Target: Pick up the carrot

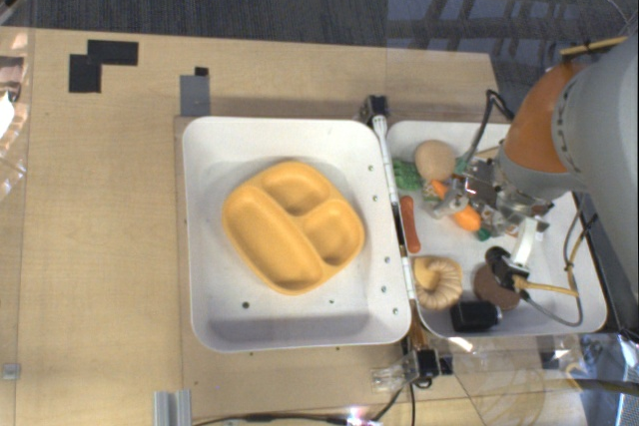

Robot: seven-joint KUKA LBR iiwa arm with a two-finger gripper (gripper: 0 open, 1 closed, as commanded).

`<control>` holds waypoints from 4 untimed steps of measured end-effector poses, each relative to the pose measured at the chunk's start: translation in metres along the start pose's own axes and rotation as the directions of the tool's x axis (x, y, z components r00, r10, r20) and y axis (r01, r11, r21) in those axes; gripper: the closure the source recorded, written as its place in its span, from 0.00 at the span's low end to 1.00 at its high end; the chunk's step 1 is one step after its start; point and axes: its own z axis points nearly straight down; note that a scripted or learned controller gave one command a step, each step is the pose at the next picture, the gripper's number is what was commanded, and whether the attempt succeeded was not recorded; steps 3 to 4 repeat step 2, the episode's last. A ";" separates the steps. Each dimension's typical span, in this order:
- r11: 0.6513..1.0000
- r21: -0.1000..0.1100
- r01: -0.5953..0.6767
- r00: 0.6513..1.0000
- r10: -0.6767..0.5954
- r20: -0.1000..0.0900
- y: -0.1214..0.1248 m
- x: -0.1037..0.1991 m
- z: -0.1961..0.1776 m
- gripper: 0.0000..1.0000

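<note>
**Several crowded neighbours threaten the carrot grasp**

Nearest the camera's low edge of the right bin [589, 314] we see a black block [472, 316], a dark brown disc [496, 282] and a ridged tan pastry-like piece [437, 280]. These lie apart from the work and seem unlikely to interfere, unless the arm's cable, which loops over that corner, drags across them.

Further in, the tool [479, 205] is low over the middle of the bin, with the carrot [465, 218] right at its tip. We cannot tell how far it is open, nor whether it has any hold on the carrot; the metal parts blur together there.

Our main worry is the crowding. An orange piece [436, 188], a green leafy item [405, 176] and a round beige item [434, 158] sit just beside the carrot, so a closing motion could catch a neighbour instead, or nudge the carrot sideways. It looks small and probably smooth, so it could also slip out on lifting.

A red sausage-like stick [408, 221] lies along the bin wall, safely apart. The left bin [200, 214], with its yellow divided dish [292, 224], is well away on the surface [90, 244].
</note>
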 end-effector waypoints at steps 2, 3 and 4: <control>0.997 -0.001 -0.075 0.997 0.075 -0.004 -0.037 0.067 -0.100 1.00; 0.997 -0.001 -0.075 0.997 0.075 -0.004 -0.037 0.067 -0.100 1.00; 0.997 -0.001 -0.075 0.997 0.075 -0.004 -0.037 0.067 -0.100 1.00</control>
